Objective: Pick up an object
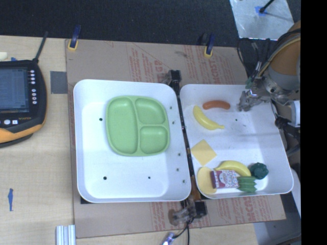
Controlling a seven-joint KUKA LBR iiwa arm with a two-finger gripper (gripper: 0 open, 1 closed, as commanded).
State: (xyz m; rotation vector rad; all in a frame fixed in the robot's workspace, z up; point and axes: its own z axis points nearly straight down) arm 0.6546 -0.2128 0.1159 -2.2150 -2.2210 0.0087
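My gripper (244,103) hangs over the far right part of the right bin (265,137), just right of a reddish sausage (216,105); nothing is seen held in it. A yellow banana (206,119) lies left of the sausage. Nearer the front lie a yellow cheese slice (203,152), a second banana (233,166), a red packet (225,179) and a dark green broccoli (259,170). The arm's wrist (283,70) comes in from the right edge.
A green divided plate (138,125) sits in the left bin (89,152). A handheld control pendant (18,98) rests on the bench at the far left. Clamps (207,44) hold the cardboard under the bins.
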